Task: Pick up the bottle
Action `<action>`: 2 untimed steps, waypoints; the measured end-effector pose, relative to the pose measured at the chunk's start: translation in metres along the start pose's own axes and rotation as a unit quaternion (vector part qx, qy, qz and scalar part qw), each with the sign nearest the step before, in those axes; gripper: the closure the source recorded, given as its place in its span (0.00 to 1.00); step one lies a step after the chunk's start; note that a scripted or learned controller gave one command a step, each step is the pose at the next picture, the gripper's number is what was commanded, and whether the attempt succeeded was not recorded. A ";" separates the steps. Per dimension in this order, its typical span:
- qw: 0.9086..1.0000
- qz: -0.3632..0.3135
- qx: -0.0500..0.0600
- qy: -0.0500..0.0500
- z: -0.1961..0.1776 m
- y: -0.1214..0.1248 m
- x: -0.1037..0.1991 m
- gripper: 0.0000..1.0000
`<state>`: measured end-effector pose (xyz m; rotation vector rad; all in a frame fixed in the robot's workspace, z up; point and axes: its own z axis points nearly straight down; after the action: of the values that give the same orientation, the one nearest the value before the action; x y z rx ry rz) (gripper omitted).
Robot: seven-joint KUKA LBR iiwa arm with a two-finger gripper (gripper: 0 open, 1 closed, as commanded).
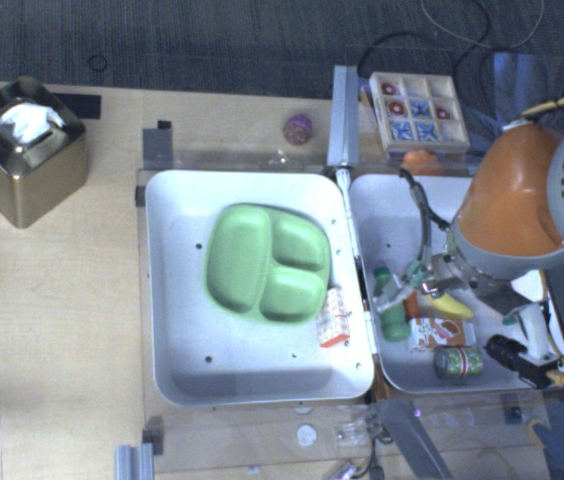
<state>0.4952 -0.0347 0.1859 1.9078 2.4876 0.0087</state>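
Orange-banded arm (512, 193) looms nearest lens, hiding gripper (424, 280); whether clenched or released, cannot tell; green bottle (392, 308) lies just left of and below tool, by right bin (382, 218) wall; descend centred over body, avoid yellow banana (449, 306); count: one bottle, one can (459, 361), one green tray (267, 261), two bins.

One fixed camera high above the bench (82, 298), slanting down on both white bins (172, 368), arm (522, 198) from the right

Green divided plate (267, 261) in left bin (177, 268); can (458, 361) in right.
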 end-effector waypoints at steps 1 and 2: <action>0.993 0.121 -0.003 -0.001 0.096 0.024 -0.061 0.00; 0.993 0.121 -0.009 -0.004 0.083 0.028 -0.063 1.00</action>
<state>0.5389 -0.0886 0.1035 2.1836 2.2270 0.0256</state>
